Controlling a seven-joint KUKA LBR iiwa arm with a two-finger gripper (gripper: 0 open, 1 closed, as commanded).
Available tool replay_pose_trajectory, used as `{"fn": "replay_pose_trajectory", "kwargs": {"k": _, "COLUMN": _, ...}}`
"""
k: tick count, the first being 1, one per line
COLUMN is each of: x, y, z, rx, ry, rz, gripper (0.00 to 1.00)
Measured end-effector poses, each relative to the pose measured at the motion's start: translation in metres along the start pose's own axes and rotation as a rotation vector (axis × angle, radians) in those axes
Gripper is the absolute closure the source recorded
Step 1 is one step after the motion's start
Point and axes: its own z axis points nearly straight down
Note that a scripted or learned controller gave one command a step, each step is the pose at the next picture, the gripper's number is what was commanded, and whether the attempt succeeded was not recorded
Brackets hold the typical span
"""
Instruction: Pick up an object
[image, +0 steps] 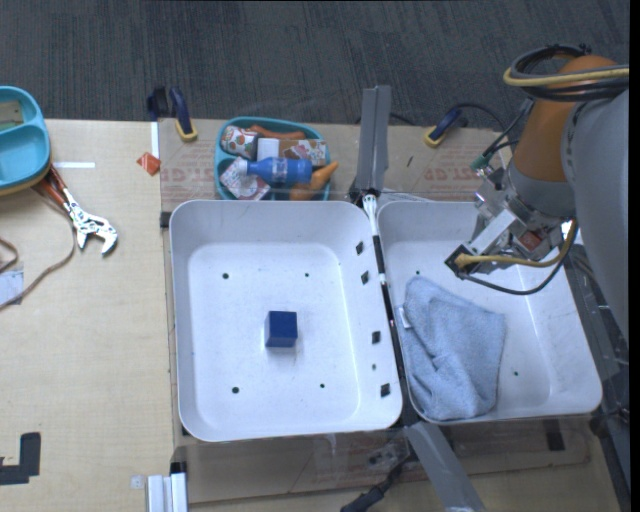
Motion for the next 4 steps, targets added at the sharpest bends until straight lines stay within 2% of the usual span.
{"fn": "replay_pose_trajectory", "kwargs": {"k": 1, "x": 0.001, "y": -0.004, "z": -0.001, "rx": -0.004, "ry": 0.004, "rz": -0.571, "gripper": 1.0}}
{"fn": "replay_pose_trajectory", "kwargs": {"k": 2, "x": 0.001, "y": -0.004, "z": -0.001, "rx": -0.004, "ry": 0.004, "rz": -0.571, "gripper": 0.0}}
{"fn": "replay_pose_trajectory", "kwargs": {"k": 3, "x": -0.056, "y": 0.028, "z": -0.022, "rx": -0.005, "ry": 0.004, "rz": -0.756, "gripper": 0.0}}
{"fn": "replay_pose_trajectory", "kwargs": {"k": 4, "x": -0.096, "y": 0.047, "z": -0.059, "rx": -0.007, "ry": 0.005, "rz": -0.652, "gripper": 0.0}}
